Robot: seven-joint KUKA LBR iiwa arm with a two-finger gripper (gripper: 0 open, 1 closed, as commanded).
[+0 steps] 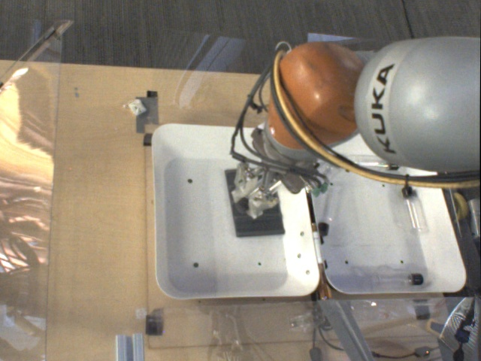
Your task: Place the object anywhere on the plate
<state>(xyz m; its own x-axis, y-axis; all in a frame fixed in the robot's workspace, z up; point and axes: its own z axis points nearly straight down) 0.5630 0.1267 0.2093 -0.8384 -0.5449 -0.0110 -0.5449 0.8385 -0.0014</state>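
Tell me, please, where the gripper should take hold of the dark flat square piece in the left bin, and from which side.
Probably at two opposite edges, coming straight down from above. The dark square piece lies flat on the left bin floor, slightly turned, so its thin edges are the graspable part. The gripper is directly over it and hides its upper part.

The grey arm (428,104) bears the black brand lettering "KUKA".
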